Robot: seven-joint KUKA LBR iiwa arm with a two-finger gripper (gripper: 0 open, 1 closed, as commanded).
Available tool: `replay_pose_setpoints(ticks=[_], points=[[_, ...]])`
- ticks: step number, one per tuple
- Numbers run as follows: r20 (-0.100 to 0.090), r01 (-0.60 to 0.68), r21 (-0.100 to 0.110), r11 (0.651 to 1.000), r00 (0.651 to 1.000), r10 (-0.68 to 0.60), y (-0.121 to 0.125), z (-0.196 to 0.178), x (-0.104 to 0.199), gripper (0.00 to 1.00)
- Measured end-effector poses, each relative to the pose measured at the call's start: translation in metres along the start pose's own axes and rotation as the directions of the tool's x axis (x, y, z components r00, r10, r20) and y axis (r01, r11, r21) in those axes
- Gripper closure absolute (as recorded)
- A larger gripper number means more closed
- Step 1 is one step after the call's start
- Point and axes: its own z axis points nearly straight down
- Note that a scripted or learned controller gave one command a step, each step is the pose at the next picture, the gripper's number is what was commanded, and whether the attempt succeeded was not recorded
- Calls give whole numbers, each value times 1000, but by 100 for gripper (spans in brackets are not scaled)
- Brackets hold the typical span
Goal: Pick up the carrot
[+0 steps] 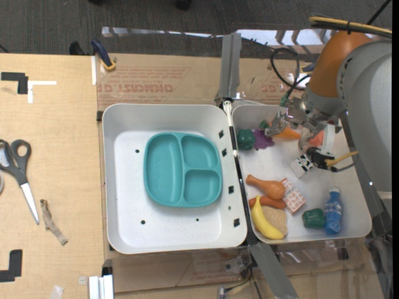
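Note:
The carrot (289, 132), a small orange piece with a green tuft at its left end, lies at the back of the right bin (358, 195). My gripper (293, 131) hangs right over it, one finger on the carrot's left and the other on its right. The jaws look apart, straddling the carrot, which still rests low in the bin. The grey arm with its orange band (336, 61) comes in from the upper right and hides the bin's back right corner.
Beside the carrot lie a green ball (246, 139) and a purple toy (265, 140). Nearer the front are a drumstick (265, 184), a banana (265, 222), a packet (293, 199), a green block (313, 217) and a blue bottle (333, 212). A teal divided plate (184, 169) sits in the left bin.

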Motion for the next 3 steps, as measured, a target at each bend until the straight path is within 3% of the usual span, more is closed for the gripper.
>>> replay_pose_setpoints(ticks=[1, 2, 3], points=[[3, 4, -4, 1000, 1000, -4, 1, -10, 0, 100], [0, -165, -13, 986, 986, 165, 10, -80, -31, 100], [1, -21, -13, 1000, 1000, 21, -42, -1, -27, 100]])
